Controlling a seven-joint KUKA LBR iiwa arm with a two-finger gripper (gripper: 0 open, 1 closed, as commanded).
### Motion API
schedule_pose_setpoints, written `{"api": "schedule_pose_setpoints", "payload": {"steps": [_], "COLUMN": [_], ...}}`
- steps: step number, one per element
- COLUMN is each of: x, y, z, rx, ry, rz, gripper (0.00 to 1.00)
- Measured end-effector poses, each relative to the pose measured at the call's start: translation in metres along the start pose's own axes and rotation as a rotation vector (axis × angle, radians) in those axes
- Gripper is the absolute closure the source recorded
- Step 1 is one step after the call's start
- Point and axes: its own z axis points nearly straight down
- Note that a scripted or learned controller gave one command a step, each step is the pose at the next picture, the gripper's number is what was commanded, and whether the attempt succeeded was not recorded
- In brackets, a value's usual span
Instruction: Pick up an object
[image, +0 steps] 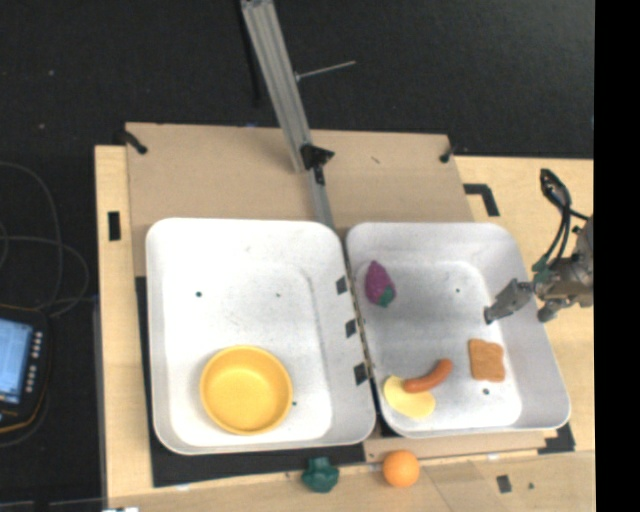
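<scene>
A pale wooden bench (115, 480) stood against dark flooring, bearing two shallow white bins side by side. The left bin (200, 260) held a round yellow plastic bowl (246, 389) near its front edge. The right bin (430, 250) held a small purple grape-like toy (378, 283) towards its back left, a curved orange-red sausage-shaped toy (429, 376) touching a pale yellow rounded piece (410, 400) near the front, and a flat orange-brown square block (487, 360) just beside the right wall. The grey gripper (522, 300) hung over the right bin's right rim, above the square block and apart from it, grasping nothing; whether it was released or clenched could not be told. An orange ball (400, 468) and a small green toy (320, 475) lay on the bench in front of the bins.
</scene>
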Motion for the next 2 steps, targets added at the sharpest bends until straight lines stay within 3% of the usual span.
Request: {"api": "schedule_pose_setpoints", "payload": {"steps": [1,2], "x": [0.0,0.005], "y": [0.0,-0.006], "z": [0.0,0.047], "rx": [0.0,0.004], "ry": [0.0,0.0], "rz": [0.001,0.003], "gripper": [0.0,0.0]}}
